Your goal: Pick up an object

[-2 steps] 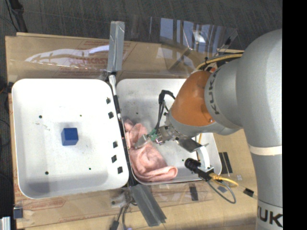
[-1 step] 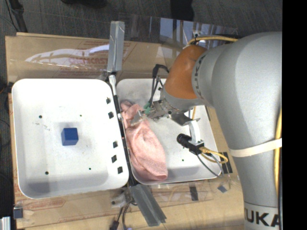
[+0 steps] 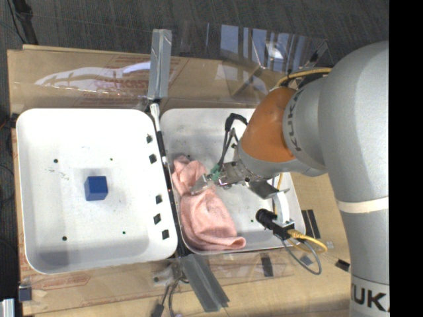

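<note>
The big grey arm (image 3: 350, 131) reached in from the right, its orange band hanging over the right bin (image 3: 198, 121). The bench (image 3: 79, 78) carried the two white bins side by side. Down in the right bin the end effector (image 3: 210, 179) sat low against the pink cloth (image 3: 205, 210), at the cloth's upper part where the fabric bunched up near the divider. From where I stood I could not tell whether it was clenched or released, nor whether any cloth was caught in it. The cloth lay along the bin's left wall, its long axis running from the bunched end near the tool toward the near edge of the bin, so most of it stretched away below and slightly to the right of the tool. The left bin (image 3: 39, 131) held a small blue cube (image 3: 96, 187), well apart from the arm, across the divider.
</note>
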`<move>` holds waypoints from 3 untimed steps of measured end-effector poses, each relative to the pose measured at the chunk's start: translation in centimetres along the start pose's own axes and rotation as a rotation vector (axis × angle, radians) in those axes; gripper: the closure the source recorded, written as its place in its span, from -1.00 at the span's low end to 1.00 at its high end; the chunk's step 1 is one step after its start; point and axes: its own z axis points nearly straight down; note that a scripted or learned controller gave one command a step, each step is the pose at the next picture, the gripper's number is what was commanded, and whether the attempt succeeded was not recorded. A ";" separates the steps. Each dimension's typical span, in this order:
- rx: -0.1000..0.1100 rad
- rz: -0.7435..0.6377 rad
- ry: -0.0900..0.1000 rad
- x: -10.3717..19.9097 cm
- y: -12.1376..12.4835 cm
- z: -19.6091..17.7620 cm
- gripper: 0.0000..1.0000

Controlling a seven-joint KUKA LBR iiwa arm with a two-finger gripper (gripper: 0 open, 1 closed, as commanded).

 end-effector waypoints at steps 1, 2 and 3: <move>-0.001 0.026 0.000 -0.9 3.9 -0.1 -1.00; -0.001 -0.025 0.001 0.7 -1.0 0.0 -1.00; -0.002 -0.032 0.000 0.2 8.0 0.0 -1.00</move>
